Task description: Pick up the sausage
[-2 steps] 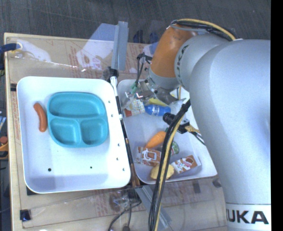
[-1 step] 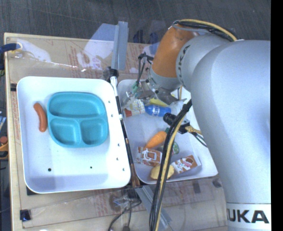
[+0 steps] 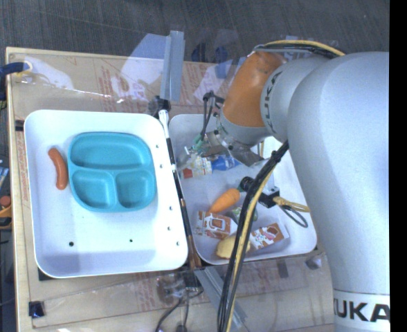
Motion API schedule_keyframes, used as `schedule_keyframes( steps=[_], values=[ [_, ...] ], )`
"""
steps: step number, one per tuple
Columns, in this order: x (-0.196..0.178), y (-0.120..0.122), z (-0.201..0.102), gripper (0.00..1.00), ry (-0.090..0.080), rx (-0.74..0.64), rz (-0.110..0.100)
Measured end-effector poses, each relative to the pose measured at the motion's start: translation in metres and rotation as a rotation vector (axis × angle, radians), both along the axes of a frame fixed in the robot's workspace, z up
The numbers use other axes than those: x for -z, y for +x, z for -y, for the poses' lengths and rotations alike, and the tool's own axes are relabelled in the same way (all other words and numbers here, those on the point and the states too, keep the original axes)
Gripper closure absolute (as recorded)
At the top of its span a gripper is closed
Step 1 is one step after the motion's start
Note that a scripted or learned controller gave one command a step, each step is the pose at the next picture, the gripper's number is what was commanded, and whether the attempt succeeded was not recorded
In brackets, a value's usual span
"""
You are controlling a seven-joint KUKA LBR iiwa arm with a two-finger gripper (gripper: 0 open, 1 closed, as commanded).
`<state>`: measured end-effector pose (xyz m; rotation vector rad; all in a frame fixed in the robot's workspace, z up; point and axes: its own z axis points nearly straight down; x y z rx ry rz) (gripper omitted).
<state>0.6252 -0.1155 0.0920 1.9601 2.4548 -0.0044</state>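
Observation:
The sausage point(image 3: 58, 168), orange-red and slim, lies lengthwise on the floor of the left bin point(image 3: 100, 251), just left of a blue three-part tray point(image 3: 112, 169). My gripper point(image 3: 205, 149) hangs below the orange wrist band over the upper part of the right bin point(image 3: 183, 126), far to the right of the sausage. Its tip is down among small items there, close to a crumpled white and green wrapper point(image 3: 192, 166) and a blue object point(image 3: 223, 162).
The right bin also holds a carrot point(image 3: 225, 200), two printed packets point(image 3: 214, 223) point(image 3: 267, 236), and a yellow piece point(image 3: 225, 247). Black and yellow cables point(image 3: 248, 206) trail across it. The big grey arm covers that bin's right side.

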Motion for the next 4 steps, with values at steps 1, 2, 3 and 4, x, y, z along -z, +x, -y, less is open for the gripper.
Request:
schedule_keyframes(
  steps=[1, 2, 3, 4],
  values=[
    [0.001, 0.032, 0.001, 0.0, 0.002, -0.019, 0.0],
    [0.001, 0.032, 0.001, 0.0, 0.002, -0.019, 0.0],
    [0.001, -0.018, 0.002, 0.0, 0.001, -0.019, -0.002],
    [0.001, -0.017, 0.002, 0.0, 0.001, -0.019, -0.002]
  ],
)
